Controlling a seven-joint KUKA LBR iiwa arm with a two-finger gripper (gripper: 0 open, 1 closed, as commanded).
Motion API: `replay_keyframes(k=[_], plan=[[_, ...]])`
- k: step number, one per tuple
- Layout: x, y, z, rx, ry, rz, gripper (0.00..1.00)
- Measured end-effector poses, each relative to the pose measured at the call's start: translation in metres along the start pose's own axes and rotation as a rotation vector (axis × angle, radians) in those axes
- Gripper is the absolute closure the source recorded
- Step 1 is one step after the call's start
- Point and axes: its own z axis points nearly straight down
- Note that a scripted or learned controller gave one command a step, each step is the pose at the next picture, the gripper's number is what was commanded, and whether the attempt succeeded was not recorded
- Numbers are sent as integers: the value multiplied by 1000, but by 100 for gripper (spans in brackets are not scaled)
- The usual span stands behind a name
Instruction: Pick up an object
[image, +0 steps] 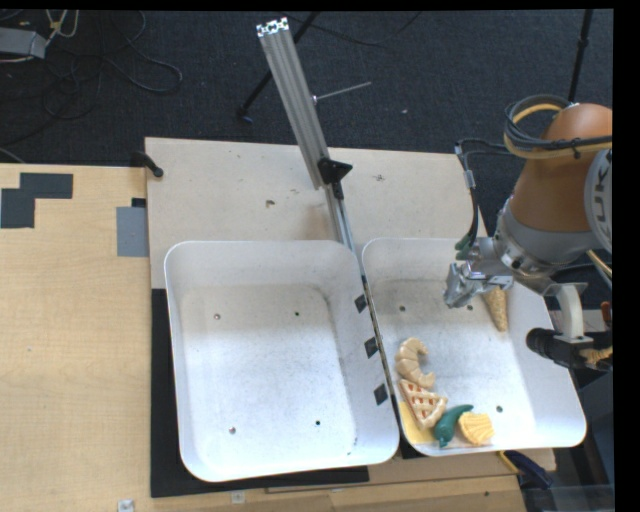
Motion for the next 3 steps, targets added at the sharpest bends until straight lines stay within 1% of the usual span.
replay_keyframes(k=[1,2,3], plan=[[55,14,10,1,0,0,100],[113,26,1,-1,0,-1,100],[161,32,6,1,-1,1,100]])
